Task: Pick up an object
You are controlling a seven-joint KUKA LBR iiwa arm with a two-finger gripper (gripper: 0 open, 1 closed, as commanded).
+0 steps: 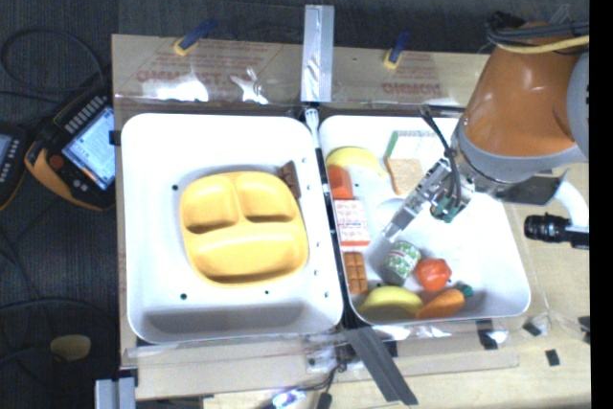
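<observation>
pick not done | gripper is held low over right bin | fingers look together, nothing held | green can just below, untouched

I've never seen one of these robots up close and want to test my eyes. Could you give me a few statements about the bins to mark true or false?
1. A yellow tray lies in the left bin. True.
2. The gripper is over the left bin. False: it is over the right bin.
3. A tomato sits near the right bin's front edge. True.
4. The banana lies on the yellow tray. False: it lies in the right bin, by the carrot.
5. The gripper holds the tomato. False: nothing shows between its fingers.
</observation>
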